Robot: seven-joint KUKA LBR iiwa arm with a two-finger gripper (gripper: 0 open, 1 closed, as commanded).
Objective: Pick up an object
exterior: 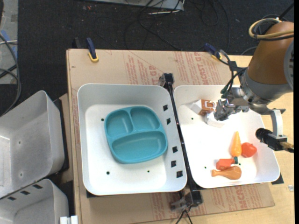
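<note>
End effector (223, 110): low in right bin (261, 171); grip state: cannot tell
Brown-white item (207, 106): just left of end effector, maybe touching

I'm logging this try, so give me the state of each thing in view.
Gripper: low over the right bin's far part, beside the brown packet.
Blue plate: flat in the left bin, nothing on it.
Brown packet: lying in the right bin.
Carrot, red piece, drumstick: lying untouched, near corner.
</note>
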